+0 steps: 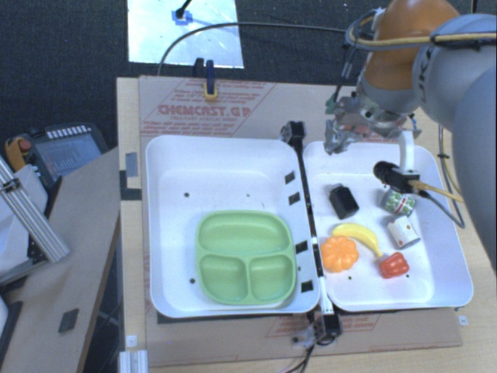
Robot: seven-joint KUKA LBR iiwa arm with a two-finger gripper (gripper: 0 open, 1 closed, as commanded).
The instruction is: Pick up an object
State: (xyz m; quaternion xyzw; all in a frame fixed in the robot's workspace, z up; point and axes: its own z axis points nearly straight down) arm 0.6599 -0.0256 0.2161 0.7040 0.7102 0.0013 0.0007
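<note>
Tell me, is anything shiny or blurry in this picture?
In the camera view, the silvery sheet above the bench glares bright; the white bins look evenly lit with soft shadows; the arm's grey part at the right is close and blurry.

Arm (458,61) cut off at my right edge; claw (339,140) blurred, its fingers unreadable; can (398,202) label too small.

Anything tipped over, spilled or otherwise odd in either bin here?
Nothing spilled or damaged. In the right bin, the small can and the white cup lie on their sides among loose toy food, which looks normal for this setup. The green divided plate sits flat in the left bin.
</note>
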